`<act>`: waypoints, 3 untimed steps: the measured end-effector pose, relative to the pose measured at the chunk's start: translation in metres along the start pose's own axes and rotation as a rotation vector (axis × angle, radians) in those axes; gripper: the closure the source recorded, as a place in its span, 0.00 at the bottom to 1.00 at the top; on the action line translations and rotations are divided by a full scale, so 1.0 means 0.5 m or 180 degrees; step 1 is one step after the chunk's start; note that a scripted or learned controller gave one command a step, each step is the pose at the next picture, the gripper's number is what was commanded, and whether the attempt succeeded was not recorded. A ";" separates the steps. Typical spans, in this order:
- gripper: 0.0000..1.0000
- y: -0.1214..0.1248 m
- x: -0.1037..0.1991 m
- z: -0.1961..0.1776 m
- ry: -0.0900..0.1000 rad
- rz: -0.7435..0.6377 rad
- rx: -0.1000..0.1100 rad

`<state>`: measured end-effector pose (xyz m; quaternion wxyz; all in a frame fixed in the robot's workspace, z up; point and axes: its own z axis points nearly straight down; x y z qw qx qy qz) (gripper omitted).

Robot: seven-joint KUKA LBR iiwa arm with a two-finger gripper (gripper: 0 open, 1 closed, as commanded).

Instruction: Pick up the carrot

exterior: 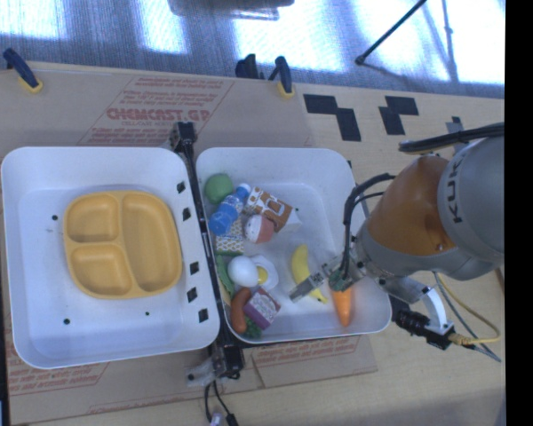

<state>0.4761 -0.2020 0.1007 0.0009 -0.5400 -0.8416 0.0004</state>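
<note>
1. Lower right of the frame, in the right bin [275,160] near its bottom-right corner: the carrot [342,305], orange with a green top, long axis roughly vertical in frame, tip pointing down.
2. The gripper [322,281] sits just left of and above the carrot's green end, close to touching; a banana [300,264] lies right beside it.
3. Can't tell the finger state; the view is too small and cluttered there. Carrot does not look clamped.
4. My read: the next move needs a short shift down and right, with the closing direction across the carrot's long axis.
5. Legible text: "CHEMCAST GP" on the cardboard [155,114], upper left; partial "KU" on the arm [466,204].
</note>
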 end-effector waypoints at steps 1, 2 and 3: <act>0.00 0.000 0.000 0.000 0.0000 0.0000 0.0000; 0.00 0.000 0.000 0.000 0.0000 0.0000 0.0000; 0.00 0.000 0.000 0.000 0.0000 0.0000 0.0000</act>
